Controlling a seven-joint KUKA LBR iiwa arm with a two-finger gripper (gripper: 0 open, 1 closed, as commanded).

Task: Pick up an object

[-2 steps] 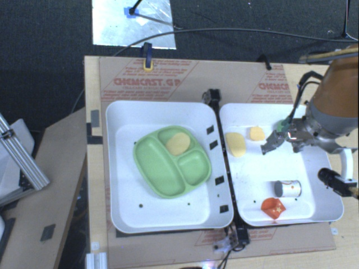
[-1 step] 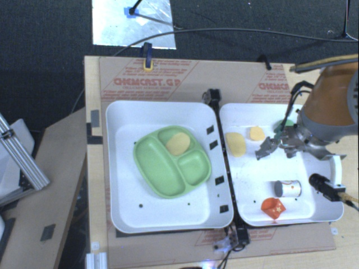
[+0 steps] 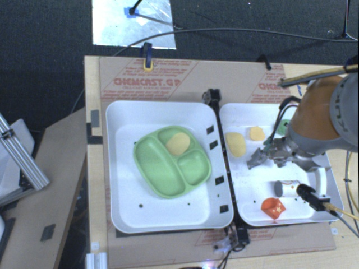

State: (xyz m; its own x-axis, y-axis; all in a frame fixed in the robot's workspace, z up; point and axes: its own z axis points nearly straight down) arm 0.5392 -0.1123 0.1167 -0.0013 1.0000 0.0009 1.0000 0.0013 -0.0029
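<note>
My tool [image 3: 259, 159] hangs low over the right bin [image 3: 247, 206], near its middle, with my grey arm and its orange band [image 3: 314, 114] reaching in from the right; whether the tool is released or clenched I cannot tell, and I see nothing between its tips. Just left of it lies a pale yellow piece [image 3: 236, 144], with a smaller yellow piece [image 3: 257, 133] behind it, near the bin's far wall; an orange object [image 3: 273, 207] sits near the front wall, and a white cylinder with a dark end [image 3: 289, 189] lies just behind that. In the left bin [image 3: 129, 206] a green divided plate [image 3: 162, 172] rests at a tilt, with a yellow lump [image 3: 178, 143] in its far compartment. Both bins stand side by side on the board-covered surface [image 3: 168, 77].
</note>
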